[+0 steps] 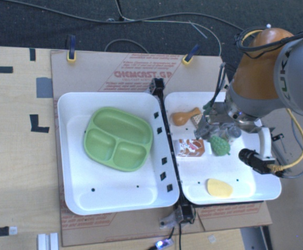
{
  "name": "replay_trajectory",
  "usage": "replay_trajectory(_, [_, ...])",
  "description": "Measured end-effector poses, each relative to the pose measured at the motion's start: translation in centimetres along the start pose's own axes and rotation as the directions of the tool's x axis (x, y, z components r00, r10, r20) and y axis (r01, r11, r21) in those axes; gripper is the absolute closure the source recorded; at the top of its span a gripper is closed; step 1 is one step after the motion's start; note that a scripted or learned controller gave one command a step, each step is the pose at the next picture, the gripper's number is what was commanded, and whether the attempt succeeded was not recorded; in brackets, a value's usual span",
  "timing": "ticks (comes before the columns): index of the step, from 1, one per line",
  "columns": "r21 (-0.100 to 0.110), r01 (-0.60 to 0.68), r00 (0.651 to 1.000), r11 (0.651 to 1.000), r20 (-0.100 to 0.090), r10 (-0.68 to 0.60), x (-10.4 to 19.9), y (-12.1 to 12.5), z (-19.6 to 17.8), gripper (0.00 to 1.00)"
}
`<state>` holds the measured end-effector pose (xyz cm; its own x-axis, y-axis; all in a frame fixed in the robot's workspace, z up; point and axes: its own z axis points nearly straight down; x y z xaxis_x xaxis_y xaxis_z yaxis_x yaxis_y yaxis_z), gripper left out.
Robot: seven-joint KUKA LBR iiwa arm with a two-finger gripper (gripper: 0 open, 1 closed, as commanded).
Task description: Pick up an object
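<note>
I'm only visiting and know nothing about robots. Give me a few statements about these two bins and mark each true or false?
1. The green divided plate lies in the left bin. True.
2. The yellow object sits beside the green plate. False: it lies in the right bin, near the front edge.
3. The tool hangs over the right bin. True.
4. The green bumpy object lies outside both bins. False: it lies in the right bin, next to the tool.
</note>
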<state>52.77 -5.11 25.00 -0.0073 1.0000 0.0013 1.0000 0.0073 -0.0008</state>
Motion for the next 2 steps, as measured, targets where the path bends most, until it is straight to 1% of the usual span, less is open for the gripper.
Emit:
replay_trajectory(1, [0.002,-0.002,1.000,1.000,0.001,0.002,4.3,1.8,1.6,1.00])
replay_trajectory(2, [0.000,-0.001,1.000,1.000,0.000,0.001,9.3,3.4,1.2,1.00])
